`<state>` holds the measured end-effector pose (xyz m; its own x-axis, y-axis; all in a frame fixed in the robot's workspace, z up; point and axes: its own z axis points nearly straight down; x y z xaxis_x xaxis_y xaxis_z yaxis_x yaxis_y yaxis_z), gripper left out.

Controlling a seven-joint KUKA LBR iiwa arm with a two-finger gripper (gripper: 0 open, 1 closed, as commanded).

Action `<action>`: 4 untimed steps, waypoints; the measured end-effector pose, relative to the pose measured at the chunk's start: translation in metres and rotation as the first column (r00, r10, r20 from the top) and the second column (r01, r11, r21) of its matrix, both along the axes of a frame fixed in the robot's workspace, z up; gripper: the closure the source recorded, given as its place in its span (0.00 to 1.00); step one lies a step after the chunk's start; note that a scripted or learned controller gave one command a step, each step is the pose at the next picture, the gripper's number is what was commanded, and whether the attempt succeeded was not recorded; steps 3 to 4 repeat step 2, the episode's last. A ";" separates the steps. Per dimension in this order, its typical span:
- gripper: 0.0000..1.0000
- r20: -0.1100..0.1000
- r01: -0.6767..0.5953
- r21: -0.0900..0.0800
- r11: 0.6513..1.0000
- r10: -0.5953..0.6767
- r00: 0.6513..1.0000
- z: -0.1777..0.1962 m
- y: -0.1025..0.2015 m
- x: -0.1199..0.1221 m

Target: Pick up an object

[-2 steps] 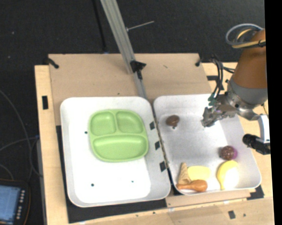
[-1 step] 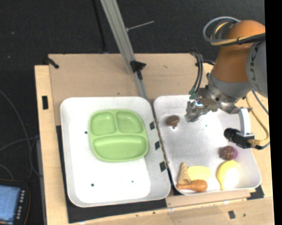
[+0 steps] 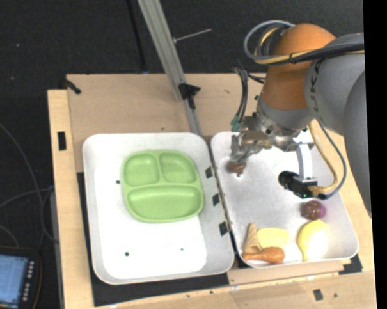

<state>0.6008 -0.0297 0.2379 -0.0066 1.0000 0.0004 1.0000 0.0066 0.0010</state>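
Gripper over the far-left part of the right bin, close to the wall it shares with the left bin. Seen from above. The wrist and grey-and-orange arm mask most of it, and the arm is cut off at the view's right. Claw spread or pressed together: cannot tell. A small brownish blob sits at its lower tip, blurred; held thing or part of the gripper, cannot tell.

Loose things lie along the near wall of the right bin, well apart from the gripper:
- tan cone-shaped piece: narrow end toward the far side, wide end toward the near wall, long axis near-to-far
- orange carrot-like piece: long axis left-right along the near wall, touching the cone's wide end; thinner end hard to make out
- pale yellow wedge: just behind the carrot-like piece
- yellow lemon-like fruit: long axis roughly near-to-far, near half washed out white
- dark red round thing: just beyond the fruit; kind unclear

In the left bin, a green three-compartment plate lies flat in the far half
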 end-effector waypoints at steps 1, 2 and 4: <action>1.00 0.002 -0.002 0.001 1.000 0.002 1.000 0.009 0.056 0.023; 1.00 0.002 -0.001 0.001 1.000 0.001 1.000 0.016 0.110 0.042; 1.00 0.002 -0.001 0.001 1.000 0.001 1.000 0.016 0.110 0.042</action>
